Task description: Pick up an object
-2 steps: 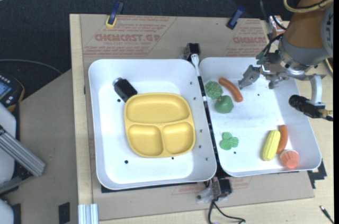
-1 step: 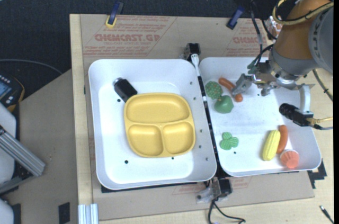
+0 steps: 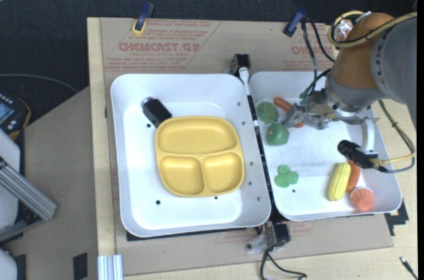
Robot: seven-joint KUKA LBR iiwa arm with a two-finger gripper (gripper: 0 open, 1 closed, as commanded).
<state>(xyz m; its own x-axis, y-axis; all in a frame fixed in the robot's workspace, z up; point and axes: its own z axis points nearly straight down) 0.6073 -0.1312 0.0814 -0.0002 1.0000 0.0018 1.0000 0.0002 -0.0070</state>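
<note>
We read "CHEMCAST" on the brown cardboard sheet (image 3: 165, 46); the round green plastic fruit (image 3: 277, 135) lies just beside the gripper (image 3: 296, 114), whose grip we cannot tell.

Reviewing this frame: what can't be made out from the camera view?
- Pincer: its tips blur into the toy carrot; a hold cannot be judged.
- Black object in the left bin: too small and dark to identify.
- Arm: cut off by the right edge.
- Orange toy: type unclear.

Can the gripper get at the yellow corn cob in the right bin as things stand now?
Probably yes. The corn cob lies uncovered in the right bin, open from above. An orange carrot lies close against its right side, which may crowd one finger.
</note>
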